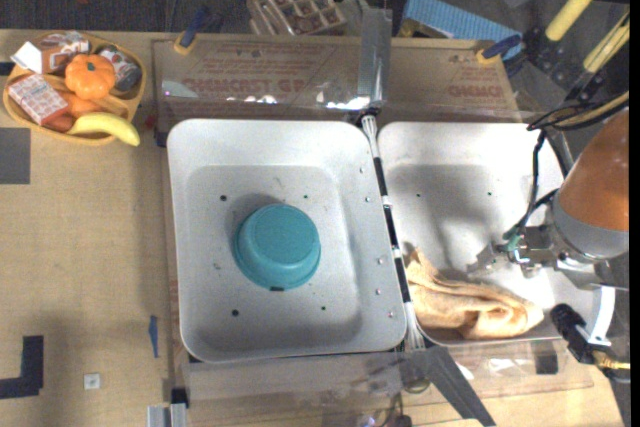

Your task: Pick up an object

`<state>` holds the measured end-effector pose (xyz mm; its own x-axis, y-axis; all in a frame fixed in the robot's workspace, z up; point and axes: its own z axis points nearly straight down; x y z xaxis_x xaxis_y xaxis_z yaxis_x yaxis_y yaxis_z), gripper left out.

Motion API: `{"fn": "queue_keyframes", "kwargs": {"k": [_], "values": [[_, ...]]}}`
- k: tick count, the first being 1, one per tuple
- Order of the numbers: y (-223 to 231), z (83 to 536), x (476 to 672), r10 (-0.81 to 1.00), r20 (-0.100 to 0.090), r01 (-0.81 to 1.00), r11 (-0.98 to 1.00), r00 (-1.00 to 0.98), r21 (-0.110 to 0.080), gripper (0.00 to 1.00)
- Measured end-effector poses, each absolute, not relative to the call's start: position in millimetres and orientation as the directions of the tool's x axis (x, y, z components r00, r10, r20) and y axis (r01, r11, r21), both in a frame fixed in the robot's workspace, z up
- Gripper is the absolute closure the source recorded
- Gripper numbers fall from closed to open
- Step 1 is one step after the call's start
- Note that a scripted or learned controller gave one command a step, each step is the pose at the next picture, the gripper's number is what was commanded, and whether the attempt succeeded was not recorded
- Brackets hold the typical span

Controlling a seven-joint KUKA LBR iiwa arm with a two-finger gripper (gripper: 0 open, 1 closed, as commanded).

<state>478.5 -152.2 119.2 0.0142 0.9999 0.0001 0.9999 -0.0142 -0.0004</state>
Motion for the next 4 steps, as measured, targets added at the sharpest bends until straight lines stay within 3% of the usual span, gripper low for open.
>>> {"fn": "queue_keyframes", "kwargs": {"k": [1, 2, 3, 4], "values": [[-206, 98, 479.0, 0.92, 0.0, 0.92, 0.392, -0.392, 0.001, 0.0], [-206, 218, 513.6, 0.826, -0.003, 0.826, 0.563, -0.563, 0.003, 0.0], [-172, 123, 480.4, 0.685, -0.002, 0.685, 0.729, -0.729, 0.002, 0.0], [-163, 168, 480.0, 0.609, -0.006, 0.609, 0.793, -0.793, 0.002, 0.0]]}}
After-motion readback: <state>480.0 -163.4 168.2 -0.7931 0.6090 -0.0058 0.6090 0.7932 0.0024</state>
